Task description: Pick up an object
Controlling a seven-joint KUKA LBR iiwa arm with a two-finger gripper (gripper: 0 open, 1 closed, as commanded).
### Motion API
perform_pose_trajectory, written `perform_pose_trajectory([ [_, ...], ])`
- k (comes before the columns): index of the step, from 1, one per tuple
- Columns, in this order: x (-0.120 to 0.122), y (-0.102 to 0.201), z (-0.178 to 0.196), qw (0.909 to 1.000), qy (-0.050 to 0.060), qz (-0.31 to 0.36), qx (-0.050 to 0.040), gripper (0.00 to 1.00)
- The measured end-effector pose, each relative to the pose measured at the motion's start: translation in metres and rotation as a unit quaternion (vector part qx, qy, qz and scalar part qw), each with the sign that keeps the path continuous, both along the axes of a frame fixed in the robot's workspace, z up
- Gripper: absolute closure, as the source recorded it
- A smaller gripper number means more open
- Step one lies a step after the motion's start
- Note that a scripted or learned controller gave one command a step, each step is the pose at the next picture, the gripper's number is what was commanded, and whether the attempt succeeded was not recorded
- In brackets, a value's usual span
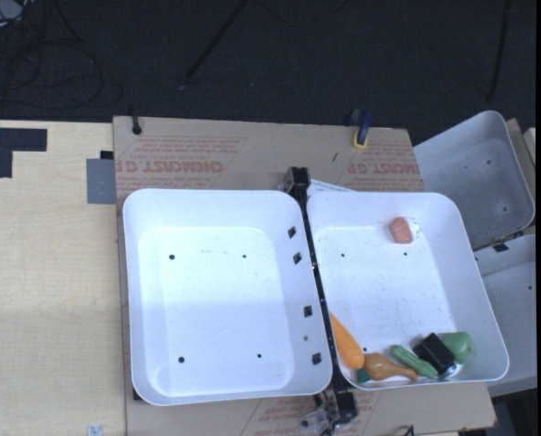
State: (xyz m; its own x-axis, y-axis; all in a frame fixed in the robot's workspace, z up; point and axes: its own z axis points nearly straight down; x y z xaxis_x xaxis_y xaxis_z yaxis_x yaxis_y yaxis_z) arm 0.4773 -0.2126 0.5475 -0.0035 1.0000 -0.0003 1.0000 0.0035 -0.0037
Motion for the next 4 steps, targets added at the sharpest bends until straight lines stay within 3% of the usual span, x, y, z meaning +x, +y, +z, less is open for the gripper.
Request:
perform_pose_trajectory([
  [1,0.032,0.001,-0.089,1.0000,0.003,-0.001,0.0017,1.00],
  [2,0.045,0.001,-0.188,1.0000,0.004,-0.002,0.0022,1.00],
  [3,0.034,0.000,-0.243,1.0000,0.002,-0.002,0.0015,1.00],
  [4,0.040,0.001,-0.339,1.0000,0.004,-0.002,0.0026,1.00],
])
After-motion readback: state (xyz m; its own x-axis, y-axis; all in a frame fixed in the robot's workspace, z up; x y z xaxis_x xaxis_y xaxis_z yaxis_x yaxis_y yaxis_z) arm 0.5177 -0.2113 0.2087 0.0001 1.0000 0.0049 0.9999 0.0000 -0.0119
